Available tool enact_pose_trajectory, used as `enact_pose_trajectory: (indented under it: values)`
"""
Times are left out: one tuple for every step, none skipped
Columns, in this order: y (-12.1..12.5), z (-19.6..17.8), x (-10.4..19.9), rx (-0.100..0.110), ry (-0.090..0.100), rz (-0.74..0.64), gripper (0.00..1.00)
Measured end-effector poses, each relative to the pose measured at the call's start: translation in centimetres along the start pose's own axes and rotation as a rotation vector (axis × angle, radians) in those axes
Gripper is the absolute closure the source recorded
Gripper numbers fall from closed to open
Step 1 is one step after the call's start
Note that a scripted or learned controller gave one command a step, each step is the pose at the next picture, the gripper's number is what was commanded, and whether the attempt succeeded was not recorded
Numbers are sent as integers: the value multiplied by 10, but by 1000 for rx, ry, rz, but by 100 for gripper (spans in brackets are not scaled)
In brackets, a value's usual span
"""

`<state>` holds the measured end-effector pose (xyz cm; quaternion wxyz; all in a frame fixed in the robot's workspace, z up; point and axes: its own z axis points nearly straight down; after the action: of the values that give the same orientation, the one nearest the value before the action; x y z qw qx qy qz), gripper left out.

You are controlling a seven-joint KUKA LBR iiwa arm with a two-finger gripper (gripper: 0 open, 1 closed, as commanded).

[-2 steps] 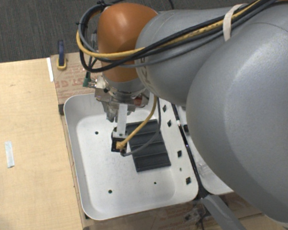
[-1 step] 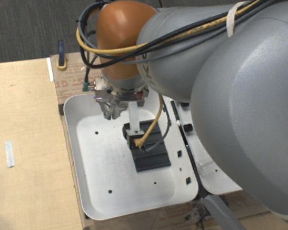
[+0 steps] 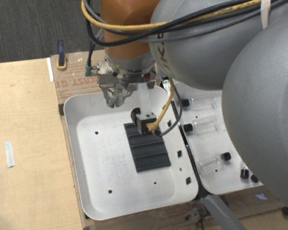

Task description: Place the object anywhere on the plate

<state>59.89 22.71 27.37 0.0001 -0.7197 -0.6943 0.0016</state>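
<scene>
Gripper (image 3: pixel 114 97) at back rim of left bin (image 3: pixel 95 166); open/shut, can't tell. 1 black ribbed block (image 3: pixel 150 151) mid-bin, apart from gripper, free floor left + front. 2 bins total; right bin (image 3: pixel 220 183) alongside.

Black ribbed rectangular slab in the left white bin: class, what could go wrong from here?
1. The gripper hangs by the upper rim of the left white bin, off the black ribbed slab; a straight descent might strike the rim or bare floor.
2. The grey arm covers much of the right white bin, so the small black pieces there could be misjudged.
</scene>
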Motion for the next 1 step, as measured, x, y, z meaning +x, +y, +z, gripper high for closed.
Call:
enact_pose_trajectory:
  values:
    - [0, 0, 0, 0, 0, 0, 0]
